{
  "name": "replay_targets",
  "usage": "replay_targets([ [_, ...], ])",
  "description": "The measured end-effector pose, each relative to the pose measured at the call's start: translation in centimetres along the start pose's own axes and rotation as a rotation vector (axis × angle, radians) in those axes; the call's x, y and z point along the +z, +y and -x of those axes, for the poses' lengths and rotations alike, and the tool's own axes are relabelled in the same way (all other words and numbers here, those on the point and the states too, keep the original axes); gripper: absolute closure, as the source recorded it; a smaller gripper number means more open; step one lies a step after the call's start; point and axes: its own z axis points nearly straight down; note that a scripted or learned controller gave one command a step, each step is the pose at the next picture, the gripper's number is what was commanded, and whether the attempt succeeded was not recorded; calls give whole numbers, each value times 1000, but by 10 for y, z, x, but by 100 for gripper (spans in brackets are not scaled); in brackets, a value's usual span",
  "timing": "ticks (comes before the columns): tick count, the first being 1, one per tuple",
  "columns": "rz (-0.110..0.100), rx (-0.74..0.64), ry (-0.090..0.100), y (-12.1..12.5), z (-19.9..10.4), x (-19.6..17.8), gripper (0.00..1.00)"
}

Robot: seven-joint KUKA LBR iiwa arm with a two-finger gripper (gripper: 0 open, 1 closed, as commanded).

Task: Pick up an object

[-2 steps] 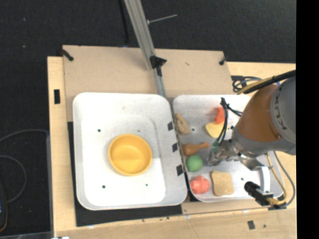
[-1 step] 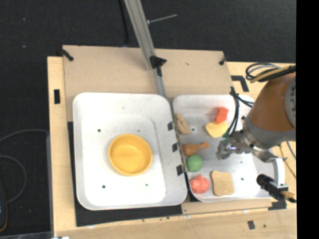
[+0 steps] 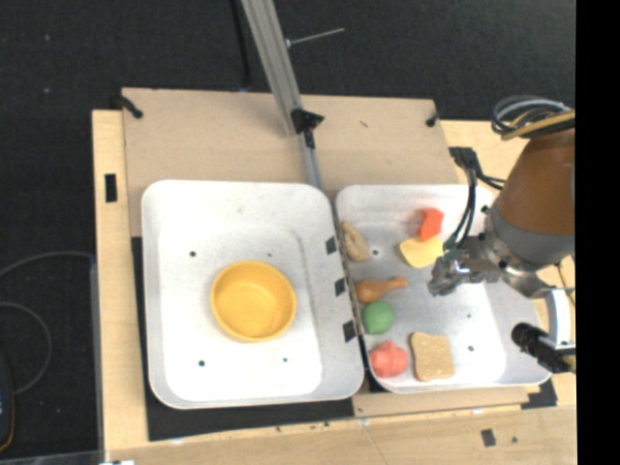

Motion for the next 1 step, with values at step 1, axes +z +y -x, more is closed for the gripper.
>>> replay_targets([
  [1,-4,-1,1,2,1,-16,100],
])
